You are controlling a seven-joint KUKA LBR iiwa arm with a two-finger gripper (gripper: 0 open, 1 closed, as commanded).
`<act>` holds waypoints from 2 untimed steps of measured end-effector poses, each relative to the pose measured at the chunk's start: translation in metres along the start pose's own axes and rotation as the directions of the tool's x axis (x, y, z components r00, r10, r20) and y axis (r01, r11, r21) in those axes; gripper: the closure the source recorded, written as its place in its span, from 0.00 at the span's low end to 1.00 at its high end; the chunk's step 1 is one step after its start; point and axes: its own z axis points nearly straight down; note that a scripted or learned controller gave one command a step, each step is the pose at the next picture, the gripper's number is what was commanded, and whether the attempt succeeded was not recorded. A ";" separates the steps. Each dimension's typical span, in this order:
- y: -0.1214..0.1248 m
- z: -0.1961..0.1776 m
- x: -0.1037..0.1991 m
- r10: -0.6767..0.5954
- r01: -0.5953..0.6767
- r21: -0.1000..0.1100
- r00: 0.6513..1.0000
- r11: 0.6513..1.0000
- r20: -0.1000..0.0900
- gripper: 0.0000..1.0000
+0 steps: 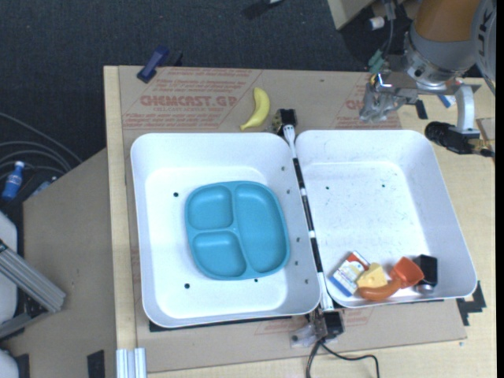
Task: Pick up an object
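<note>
- Our arm (441, 14) reaches in at the upper right, its orange band sitting above the grey wrist.
- Our gripper (380, 105) hangs at the end of that wrist, pointing downward.
- We see nothing between its two pale fingers (372, 107).
- We cannot tell how wide those fingers stand.

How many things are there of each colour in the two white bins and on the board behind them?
Blue: 2, the divided plate and a small clip
Yellow: 2, the banana and a wedge
Orange: 2, a curved piece and a cup
Black: 1, a block
White and red: 1, a small box
Total: 8
</note>
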 end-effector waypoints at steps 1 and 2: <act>-0.007 0.052 0.082 -0.003 0.003 0.005 1.000 1.000 -0.004 1.00; 0.000 0.035 -0.060 0.000 0.000 0.000 1.000 1.000 0.001 1.00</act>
